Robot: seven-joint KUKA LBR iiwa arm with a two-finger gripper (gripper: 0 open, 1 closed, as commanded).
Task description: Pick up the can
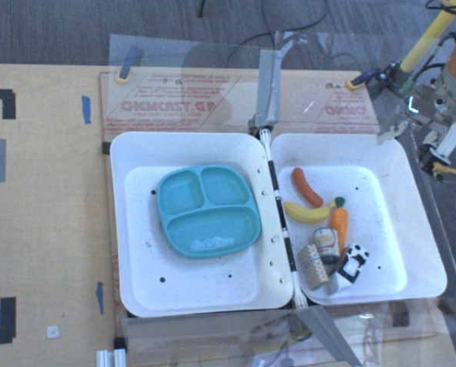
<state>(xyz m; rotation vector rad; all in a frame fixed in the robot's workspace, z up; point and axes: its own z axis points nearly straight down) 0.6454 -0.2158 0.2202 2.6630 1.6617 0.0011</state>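
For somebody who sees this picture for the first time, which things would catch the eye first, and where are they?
The large teal divided plate lies alone in the middle of the left bin and stands out most. Next comes the bright cluster in the right bin, near the wall between the bins: a red sausage, a banana and a carrot, with the small can just below the banana.

We see the wooden bench [44,205] bearing a left white bin [136,281] and a right white bin [392,228], rims touching.
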